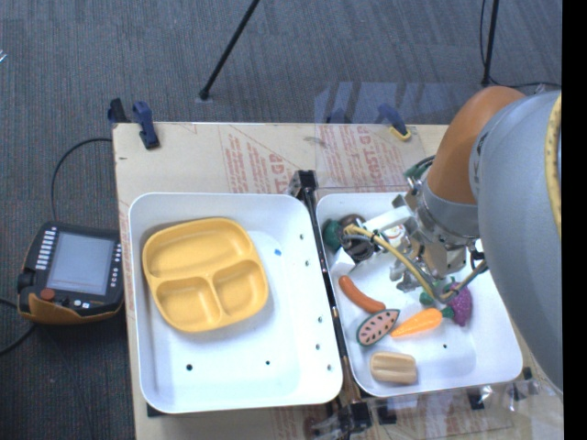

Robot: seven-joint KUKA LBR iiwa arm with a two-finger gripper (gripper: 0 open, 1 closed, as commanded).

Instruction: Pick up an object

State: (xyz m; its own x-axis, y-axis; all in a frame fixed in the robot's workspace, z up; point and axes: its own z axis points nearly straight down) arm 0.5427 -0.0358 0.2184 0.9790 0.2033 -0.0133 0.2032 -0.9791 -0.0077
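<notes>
Gripper (438, 278) low in right bin (495, 360), grip state unclear. Carrot (417, 322) at its 6 o'clock, grapes (461, 306) at 4, sausage (361, 294) at 9. Tray (204, 273) in left bin (293, 374).

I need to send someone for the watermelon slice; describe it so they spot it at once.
Look in the right-hand white bin, in its lower half. The watermelon slice lies there between the red sausage above it and the tan bread piece below, with the orange carrot to its right. It alone has a green rim and a red face with dark seeds.
</notes>
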